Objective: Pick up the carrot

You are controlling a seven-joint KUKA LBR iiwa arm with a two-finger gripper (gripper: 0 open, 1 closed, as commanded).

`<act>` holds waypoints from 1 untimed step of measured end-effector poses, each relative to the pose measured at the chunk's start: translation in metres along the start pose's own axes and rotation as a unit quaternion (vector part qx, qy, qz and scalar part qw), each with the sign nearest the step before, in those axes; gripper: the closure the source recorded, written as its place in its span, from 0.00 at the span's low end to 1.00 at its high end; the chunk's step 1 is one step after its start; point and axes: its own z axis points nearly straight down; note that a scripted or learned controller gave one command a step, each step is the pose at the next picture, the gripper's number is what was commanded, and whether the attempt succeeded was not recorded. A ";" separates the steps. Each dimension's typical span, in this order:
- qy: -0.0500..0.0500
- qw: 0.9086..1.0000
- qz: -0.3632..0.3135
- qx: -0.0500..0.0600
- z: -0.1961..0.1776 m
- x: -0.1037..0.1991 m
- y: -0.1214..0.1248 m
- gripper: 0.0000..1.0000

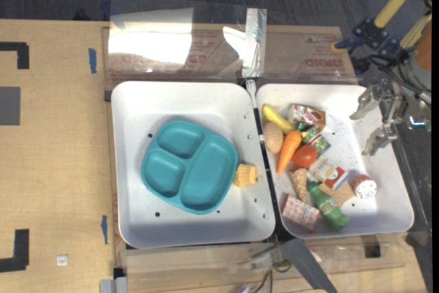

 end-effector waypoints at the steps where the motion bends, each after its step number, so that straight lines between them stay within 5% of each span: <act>1: 0.003 1.000 0.026 -0.003 0.070 0.015 0.100 0.00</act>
